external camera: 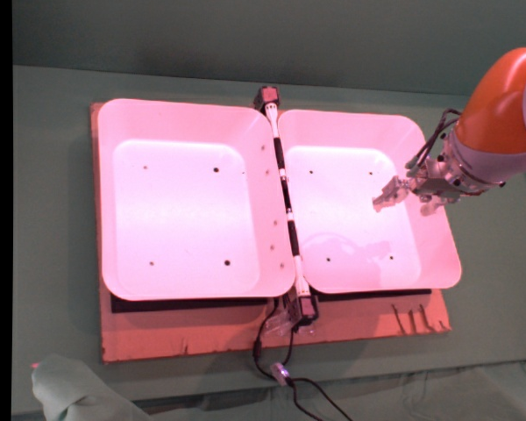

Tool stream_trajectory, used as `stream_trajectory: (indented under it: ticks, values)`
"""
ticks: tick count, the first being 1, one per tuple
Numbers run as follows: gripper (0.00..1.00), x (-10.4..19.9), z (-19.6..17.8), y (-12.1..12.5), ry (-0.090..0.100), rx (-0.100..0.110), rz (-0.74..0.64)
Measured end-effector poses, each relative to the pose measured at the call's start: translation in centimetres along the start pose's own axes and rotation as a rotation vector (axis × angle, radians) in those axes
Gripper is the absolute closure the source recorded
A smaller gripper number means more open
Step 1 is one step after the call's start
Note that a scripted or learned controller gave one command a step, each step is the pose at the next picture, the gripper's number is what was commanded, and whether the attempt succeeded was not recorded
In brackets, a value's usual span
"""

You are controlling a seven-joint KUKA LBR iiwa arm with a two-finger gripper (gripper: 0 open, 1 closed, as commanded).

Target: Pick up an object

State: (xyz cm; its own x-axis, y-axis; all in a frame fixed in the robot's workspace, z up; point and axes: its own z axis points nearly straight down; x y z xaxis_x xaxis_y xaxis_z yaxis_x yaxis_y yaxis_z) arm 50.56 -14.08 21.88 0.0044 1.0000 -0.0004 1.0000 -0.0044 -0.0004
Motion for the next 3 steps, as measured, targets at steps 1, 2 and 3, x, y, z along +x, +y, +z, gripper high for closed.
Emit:
stream_trajectory:
  ticks: [1, 2, 3]
  values:
    - [0.0, 0.0, 0.0, 0.0, 0.0, 0.0, 0.0]
    - [0.0, 0.2, 5.7, -0.9, 0.002, 0.005, 0.001]
    - [0.0, -0.1, 11.3, -0.5, -0.001, -0.006, 0.0]
